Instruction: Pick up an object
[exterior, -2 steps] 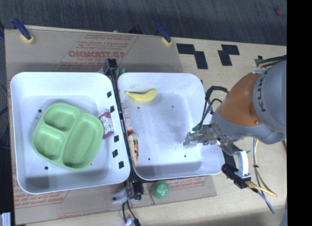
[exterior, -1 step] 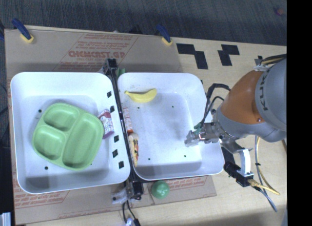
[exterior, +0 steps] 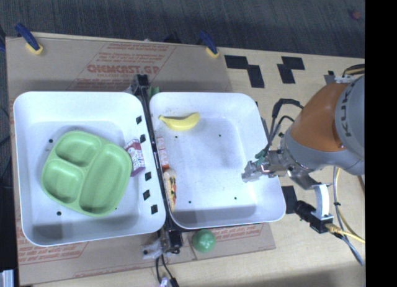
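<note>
Right white bin (exterior: 248, 208), banana (exterior: 180, 121) lengthwise left-to-right near its far wall; hand (exterior: 254, 172) state unclear.

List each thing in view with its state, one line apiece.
Banana: lying flat near the far wall of the right bin.
Green divided plate: right side up in the left bin.
Snack packet: tilted against the left bin's right wall.
Green ball: resting outside the bins, on the cardboard.
Pincer: over the right bin's right side, nothing visibly held.
</note>
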### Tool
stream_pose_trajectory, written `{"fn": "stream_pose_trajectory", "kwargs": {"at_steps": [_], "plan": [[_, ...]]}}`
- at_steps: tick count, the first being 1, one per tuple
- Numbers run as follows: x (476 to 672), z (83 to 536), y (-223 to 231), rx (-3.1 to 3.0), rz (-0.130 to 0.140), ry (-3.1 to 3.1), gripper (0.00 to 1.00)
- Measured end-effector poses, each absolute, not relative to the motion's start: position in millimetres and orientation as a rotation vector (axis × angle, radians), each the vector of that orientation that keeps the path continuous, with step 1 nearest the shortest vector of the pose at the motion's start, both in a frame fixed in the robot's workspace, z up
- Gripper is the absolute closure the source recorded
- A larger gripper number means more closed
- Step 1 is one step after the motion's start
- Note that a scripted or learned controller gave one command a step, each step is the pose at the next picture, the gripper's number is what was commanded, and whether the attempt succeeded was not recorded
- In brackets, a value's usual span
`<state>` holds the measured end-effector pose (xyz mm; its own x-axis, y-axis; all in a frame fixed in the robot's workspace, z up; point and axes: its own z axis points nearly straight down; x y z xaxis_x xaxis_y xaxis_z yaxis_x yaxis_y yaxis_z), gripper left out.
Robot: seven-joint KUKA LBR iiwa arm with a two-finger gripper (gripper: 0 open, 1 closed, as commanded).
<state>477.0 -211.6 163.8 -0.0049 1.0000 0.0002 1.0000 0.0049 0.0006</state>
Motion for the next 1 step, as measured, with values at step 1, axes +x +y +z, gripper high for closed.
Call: {"fn": "stream_pose_trajectory", "kwargs": {"at_steps": [1], "plan": [[477.2, 197.6, -211.6, 2.214, 0.001, 2.227, 1.00]]}}
